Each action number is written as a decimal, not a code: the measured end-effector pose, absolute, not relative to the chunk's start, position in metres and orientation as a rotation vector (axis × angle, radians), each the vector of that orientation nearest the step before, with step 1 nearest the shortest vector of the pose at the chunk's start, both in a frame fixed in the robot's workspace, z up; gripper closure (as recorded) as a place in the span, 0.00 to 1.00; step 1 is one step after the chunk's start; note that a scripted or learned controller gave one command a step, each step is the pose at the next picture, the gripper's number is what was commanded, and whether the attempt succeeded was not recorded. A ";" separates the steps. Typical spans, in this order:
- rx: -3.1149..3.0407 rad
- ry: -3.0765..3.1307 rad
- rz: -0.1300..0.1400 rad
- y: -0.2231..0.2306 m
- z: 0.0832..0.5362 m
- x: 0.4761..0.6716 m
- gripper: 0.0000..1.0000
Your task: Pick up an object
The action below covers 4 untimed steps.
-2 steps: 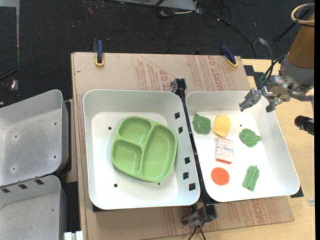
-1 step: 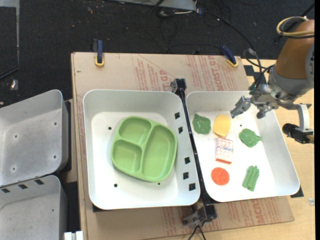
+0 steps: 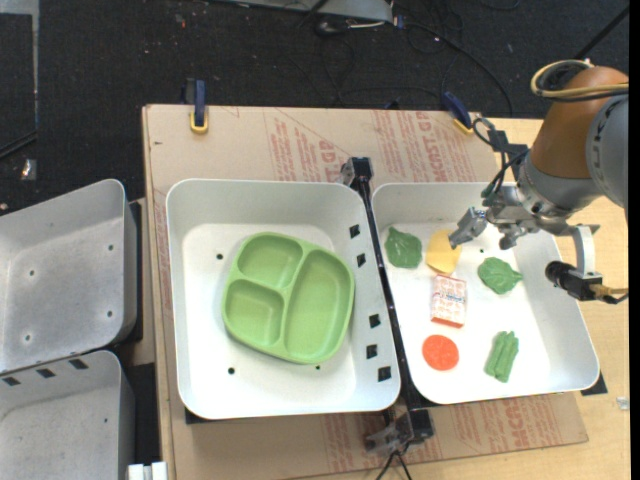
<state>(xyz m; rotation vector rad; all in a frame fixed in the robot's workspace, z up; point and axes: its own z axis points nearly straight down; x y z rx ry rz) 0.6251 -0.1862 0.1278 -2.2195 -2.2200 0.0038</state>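
Brown board [image 3: 260, 138] on black floor [image 3: 90, 58], two white bins [image 3: 190, 208], fingers [image 3: 490, 230] spread open, holding nothing

In the right bin you have six small items lying flat and apart: a dark green leaf [image 3: 403, 247] at upper left, a yellow piece [image 3: 442, 251] just beside it, and a second green leaf [image 3: 498, 274] to the right. Below these lie a red-and-white packet [image 3: 449, 299], a red-orange disc [image 3: 440, 352] and a green bundle of stalks [image 3: 501, 355], tilted.
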 end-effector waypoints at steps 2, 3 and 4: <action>-2.223 -2.229 -0.005 -0.184 0.187 0.634 1.00; -2.224 -2.228 -0.005 -0.186 0.234 0.628 1.00; -2.223 -2.229 -0.005 -0.186 0.284 0.630 1.00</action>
